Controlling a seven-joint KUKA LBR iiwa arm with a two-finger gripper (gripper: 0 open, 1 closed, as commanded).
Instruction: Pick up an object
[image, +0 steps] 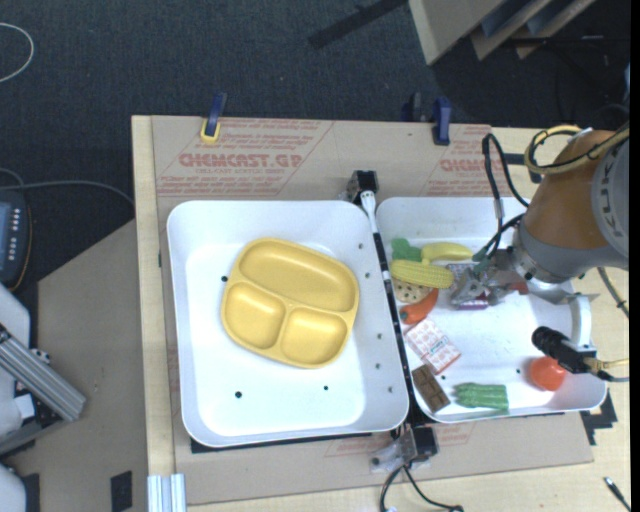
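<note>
One gripper (472, 288), low in the right bin (500, 345), upper middle. Its tip is a dark, blurred cluster; whether it is spread or pinching cannot be told, and nothing is plainly held. Nearest candidates lie just to its left: a yellow corn cob (418, 272), long axis running left-right, with a yellow banana-like piece (448, 251) just above it and an orange piece (420, 305) below. Farther off: a red-and-white packet (433, 345), a green pod (482, 397) along the near wall, an orange-red round fruit (547, 373) at the right. Arm enters from the right, orange band (560, 205) above the wrist, forearm angled down and leftward. The left bin (200, 330) holds a yellow divided plate (290, 300), well apart.
</note>
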